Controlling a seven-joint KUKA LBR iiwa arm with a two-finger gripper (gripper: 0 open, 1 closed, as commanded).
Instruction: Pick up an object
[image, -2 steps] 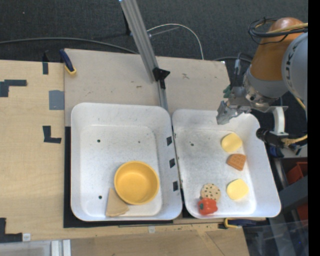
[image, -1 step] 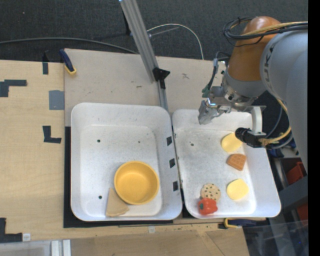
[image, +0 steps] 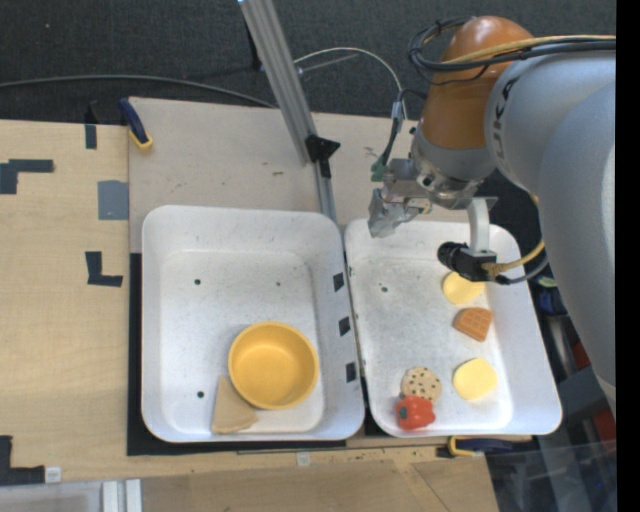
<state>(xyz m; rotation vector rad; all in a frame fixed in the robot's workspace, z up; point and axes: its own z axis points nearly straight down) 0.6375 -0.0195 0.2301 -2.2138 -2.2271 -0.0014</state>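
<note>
My gripper (image: 381, 222) hangs over the far left corner of the right bin (image: 400, 290), near the wall between the two bins, with nothing seen in it. The right bin holds a pale yellow round piece (image: 461, 290), an orange-brown wedge (image: 474, 323), a yellow disc (image: 474, 379), a speckled cookie (image: 421, 382) and a red toy vegetable (image: 415, 412). All of these lie to the right of and nearer the camera than the gripper. In the left bin (image: 200, 260) sits a yellow bowl (image: 273, 364) beside a tan flat wedge (image: 232, 410).
A slanted metal pole (image: 290, 90) rises behind the bins and meets the bench near their shared far corner. A blue-and-yellow clamp (image: 135, 125) sits at the bench's far left. The wide grey arm (image: 560, 130) fills the upper right.
</note>
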